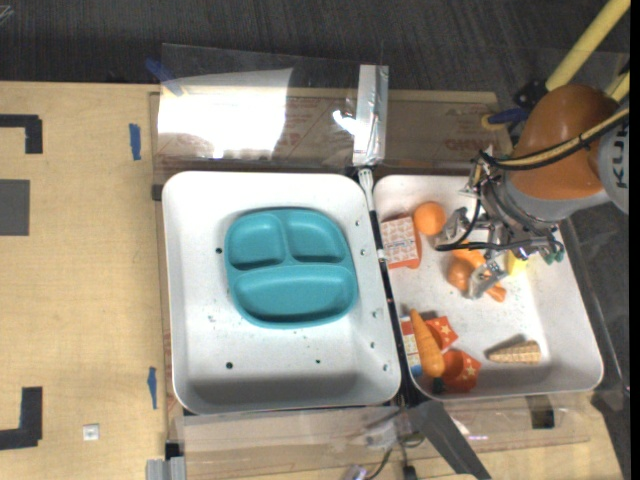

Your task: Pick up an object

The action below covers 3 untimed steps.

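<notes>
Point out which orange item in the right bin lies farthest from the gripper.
The carrot near the bin's front-left corner, long and tapered. The round orange ball and the orange piece both lie much closer to the gripper.

The arm [610,163] enters at the right edge of the frame, upper half, as a rounded grey casing with a dark mark on its pale shell. A broad, glossy orange band [562,140] wraps it above the wrist. Black and yellow cables [540,150] loop across the orange surface. Below sits a grey collar, then the gripper [492,280], a cluster of dark metal brackets and thin wires with small silver parts and a green spot at its right side.
</notes>
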Each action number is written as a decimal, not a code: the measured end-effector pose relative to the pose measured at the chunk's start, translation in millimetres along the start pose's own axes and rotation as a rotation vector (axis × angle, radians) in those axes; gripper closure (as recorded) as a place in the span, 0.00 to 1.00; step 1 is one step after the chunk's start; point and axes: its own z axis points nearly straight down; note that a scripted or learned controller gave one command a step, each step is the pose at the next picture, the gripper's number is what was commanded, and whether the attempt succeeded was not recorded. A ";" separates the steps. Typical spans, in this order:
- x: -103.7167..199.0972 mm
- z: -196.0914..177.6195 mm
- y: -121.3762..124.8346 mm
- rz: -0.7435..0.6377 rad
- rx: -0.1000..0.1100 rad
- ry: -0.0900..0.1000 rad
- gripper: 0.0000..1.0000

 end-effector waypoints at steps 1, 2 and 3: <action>-7.8 0.5 -13.3 -0.051 0.000 0.000 0.00; 24.2 -0.1 -22.1 -0.036 -0.002 0.004 0.00; 26.5 -1.0 17.6 0.122 -0.002 0.001 0.00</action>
